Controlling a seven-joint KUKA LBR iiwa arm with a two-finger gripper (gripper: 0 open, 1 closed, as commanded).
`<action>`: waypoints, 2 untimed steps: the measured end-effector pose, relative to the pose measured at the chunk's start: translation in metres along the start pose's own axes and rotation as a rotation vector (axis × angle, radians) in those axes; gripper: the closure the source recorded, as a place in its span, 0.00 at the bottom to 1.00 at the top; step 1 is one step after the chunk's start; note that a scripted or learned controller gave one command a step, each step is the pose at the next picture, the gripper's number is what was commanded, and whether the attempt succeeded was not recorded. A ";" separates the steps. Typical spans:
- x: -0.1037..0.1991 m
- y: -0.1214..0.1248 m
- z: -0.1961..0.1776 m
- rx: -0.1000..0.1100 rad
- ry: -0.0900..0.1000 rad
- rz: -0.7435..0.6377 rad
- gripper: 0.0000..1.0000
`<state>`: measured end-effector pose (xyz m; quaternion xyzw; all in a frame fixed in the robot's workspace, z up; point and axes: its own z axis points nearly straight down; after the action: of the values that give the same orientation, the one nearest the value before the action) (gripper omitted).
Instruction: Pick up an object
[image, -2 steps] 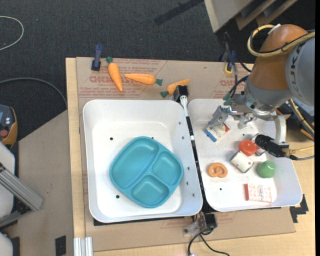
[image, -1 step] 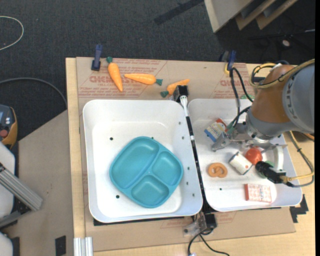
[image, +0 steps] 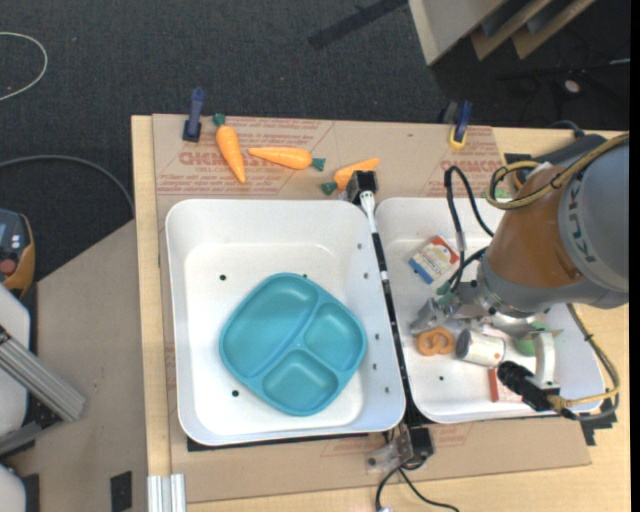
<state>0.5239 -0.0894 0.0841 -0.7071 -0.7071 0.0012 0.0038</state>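
Note:
My gripper (image: 436, 314) is low in the right bin (image: 580, 395), near its left-middle, under the grey and orange arm. Right below it lies a small orange ring (image: 433, 343), and a white cylinder (image: 481, 347) lies just right of the ring. A small white box with red and blue print (image: 433, 259) sits further back in the same bin. The arm hides part of the bin's right half, where a green piece (image: 541, 325) and a white piece (image: 544, 356) peek out. Nothing shows between the gripper's fingers.
The left bin (image: 190, 300) holds a teal divided plate (image: 292, 343). A black-and-white brush (image: 372, 225) lies along the rim between the bins. Three toy carrots (image: 231, 152) (image: 281, 157) (image: 354, 173) lie on the bench behind the bins. A red piece (image: 496, 385) lies near the right bin's front.

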 end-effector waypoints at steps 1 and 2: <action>-0.002 0.003 -0.011 -0.008 -0.004 0.002 1.00; 0.077 -0.045 -0.105 -0.014 0.000 -0.008 1.00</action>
<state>0.4794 -0.0124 0.1895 -0.7042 -0.7100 -0.0037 -0.0009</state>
